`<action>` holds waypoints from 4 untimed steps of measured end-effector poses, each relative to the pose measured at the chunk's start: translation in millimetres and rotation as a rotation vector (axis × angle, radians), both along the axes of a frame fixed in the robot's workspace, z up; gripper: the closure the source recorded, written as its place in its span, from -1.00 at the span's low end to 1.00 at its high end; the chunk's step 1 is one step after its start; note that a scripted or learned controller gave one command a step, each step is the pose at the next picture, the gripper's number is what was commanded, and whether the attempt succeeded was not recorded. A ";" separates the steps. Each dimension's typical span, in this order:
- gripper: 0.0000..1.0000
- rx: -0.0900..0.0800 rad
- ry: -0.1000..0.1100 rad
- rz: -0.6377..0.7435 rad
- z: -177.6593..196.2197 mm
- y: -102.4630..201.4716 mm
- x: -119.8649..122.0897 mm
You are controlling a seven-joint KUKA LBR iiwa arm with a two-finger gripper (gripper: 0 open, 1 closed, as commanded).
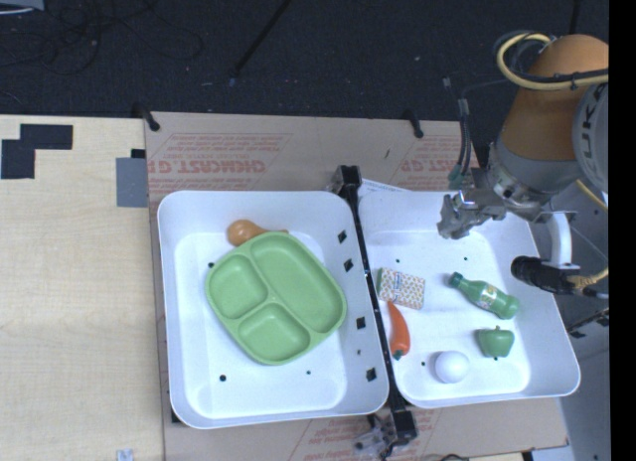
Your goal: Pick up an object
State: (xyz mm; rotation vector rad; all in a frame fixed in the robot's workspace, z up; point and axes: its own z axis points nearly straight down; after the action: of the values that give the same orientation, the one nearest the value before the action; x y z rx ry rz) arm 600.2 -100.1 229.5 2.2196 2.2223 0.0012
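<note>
Grey tool [459, 219] above right bin [556, 375]

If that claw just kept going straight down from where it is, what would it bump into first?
Most likely bare floor of the right bin. The gripper hangs over that bin's upper part, apart from the green bottle and the small printed packet. Its height can't be judged from this slanted view.

Pale wood worktop [70, 290] is taking up the left side, with black and grey patches; brown printed cardboard [258, 151] is lying flat on it; dark floor [248, 22] with cables is running behind.
</note>
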 end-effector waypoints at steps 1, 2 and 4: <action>1.00 0.000 -0.001 0.000 45.4 -1.2 0.4; 1.00 0.001 0.005 0.001 30.2 43.2 -4.3; 1.00 0.001 0.006 0.003 14.1 152.5 -24.1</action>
State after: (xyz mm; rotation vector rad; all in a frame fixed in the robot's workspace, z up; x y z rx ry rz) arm 576.2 52.4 243.5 2.2197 2.2299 -0.0047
